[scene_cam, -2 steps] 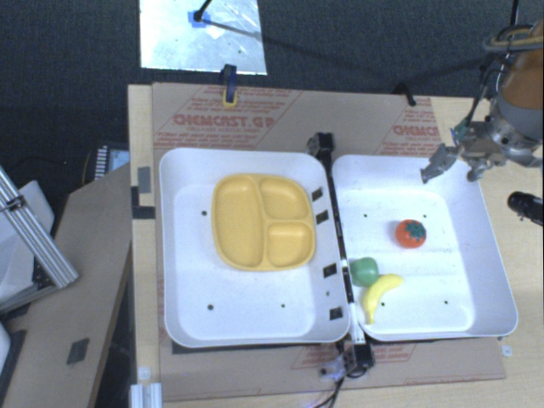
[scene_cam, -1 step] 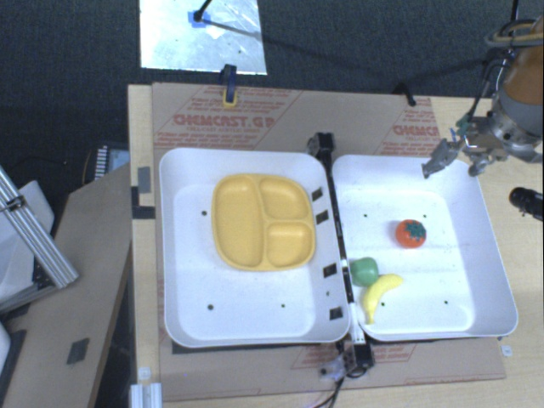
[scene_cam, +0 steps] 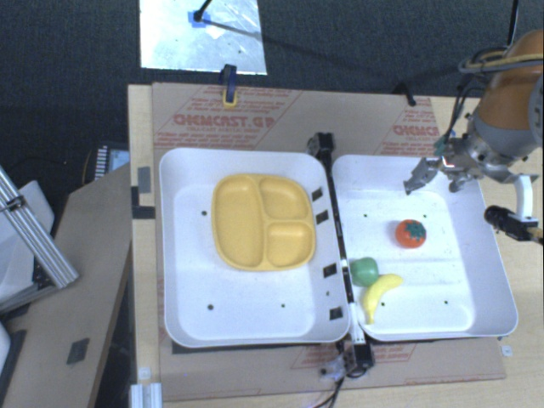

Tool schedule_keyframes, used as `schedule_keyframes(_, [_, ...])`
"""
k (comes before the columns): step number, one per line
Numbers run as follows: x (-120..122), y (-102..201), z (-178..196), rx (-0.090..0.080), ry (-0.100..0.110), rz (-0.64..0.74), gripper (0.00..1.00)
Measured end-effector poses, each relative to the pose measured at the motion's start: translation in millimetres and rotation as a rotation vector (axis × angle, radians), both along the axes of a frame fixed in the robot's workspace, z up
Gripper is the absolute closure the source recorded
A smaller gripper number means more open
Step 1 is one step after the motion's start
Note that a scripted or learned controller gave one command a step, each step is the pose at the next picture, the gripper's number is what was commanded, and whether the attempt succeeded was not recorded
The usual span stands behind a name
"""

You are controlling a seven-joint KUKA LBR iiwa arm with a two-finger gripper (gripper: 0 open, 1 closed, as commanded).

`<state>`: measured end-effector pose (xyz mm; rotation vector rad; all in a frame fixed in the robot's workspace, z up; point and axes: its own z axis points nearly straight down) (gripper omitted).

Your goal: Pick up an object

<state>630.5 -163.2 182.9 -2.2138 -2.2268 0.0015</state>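
Note:
An orange-red tomato (scene_cam: 410, 234) with a green top lies in the right bin (scene_cam: 476, 313), near its middle. A green round fruit (scene_cam: 365, 270) and a yellow banana (scene_cam: 379, 294) lie together at that bin's front left. My gripper (scene_cam: 437, 177) hangs over the bin's far right part, above and behind the tomato. Its two grey fingers are spread apart with nothing between them.
A yellow divided plate (scene_cam: 262, 222) lies in the left bin (scene_cam: 187, 313). A black divider strip (scene_cam: 333, 228) runs between the two bins. Brown cardboard (scene_cam: 255, 117) lies under both bins, with a foil sheet (scene_cam: 202, 24) behind.

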Motion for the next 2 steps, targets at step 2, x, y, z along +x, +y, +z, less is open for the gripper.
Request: schedule_keyframes(2, [0, 2, -100, 0.0, -0.001, -0.003, 0.0])
